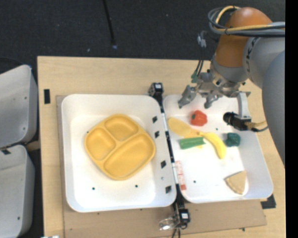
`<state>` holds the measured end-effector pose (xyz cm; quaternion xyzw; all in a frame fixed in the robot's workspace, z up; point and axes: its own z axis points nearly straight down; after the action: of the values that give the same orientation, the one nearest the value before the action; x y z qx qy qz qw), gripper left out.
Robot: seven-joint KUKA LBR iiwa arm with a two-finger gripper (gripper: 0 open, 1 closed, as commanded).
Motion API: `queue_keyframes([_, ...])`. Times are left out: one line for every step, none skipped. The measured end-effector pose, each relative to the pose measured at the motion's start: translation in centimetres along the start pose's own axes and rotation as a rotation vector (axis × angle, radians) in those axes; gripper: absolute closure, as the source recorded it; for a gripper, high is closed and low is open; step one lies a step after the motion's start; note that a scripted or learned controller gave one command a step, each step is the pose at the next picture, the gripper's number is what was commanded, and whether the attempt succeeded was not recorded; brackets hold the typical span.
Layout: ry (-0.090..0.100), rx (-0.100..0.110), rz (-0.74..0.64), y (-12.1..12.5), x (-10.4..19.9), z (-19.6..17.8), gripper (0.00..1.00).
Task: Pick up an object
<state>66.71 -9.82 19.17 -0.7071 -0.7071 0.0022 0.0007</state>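
Over the far end of the right bin (260, 172) we see the gripper (198, 99) hanging from the arm's grey wrist, its two fingers spread apart with nothing between them. The arm's bulk and orange band (238, 38) cover the bin's far right corner, so we cannot read what lies beneath them. A black fitting with a cable (237, 121) sits just right of the fingers; its exact form is hard to make out.

Just below the open fingers lies a small red object (199, 117), compact and roundish, with no clear long axis. Nearer to us, a pale yellow piece (181, 127) touches a green object (191, 143), whose long axis runs left to right across the bin. A yellow banana (215, 144) slants from upper left down to lower right, and its upper end seems to overlap the green object, though the blur makes this uncertain. A small dark green item (232, 139) rests just right of the banana. A tan wedge (237, 182) sits apart near the bin's near right corner, its point turned upward and to the right.

In the left bin (74, 182) we find a yellow divided plate (120, 146), lying flat and tilted a little within the tray.
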Motion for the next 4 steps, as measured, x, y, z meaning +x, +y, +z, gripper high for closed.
queue_keyframes([0.0,0.0,0.001,-0.4,-0.6,4.5,0.0])
queue_keyframes([0.0,-0.006,0.002,-0.2,-0.7,3.2,1.0])
queue_keyframes([0.001,-0.01,-0.002,0.0,-0.4,-3.1,1.0])
queue_keyframes([0.0,-0.011,-0.003,0.2,-0.6,-8.5,1.0])
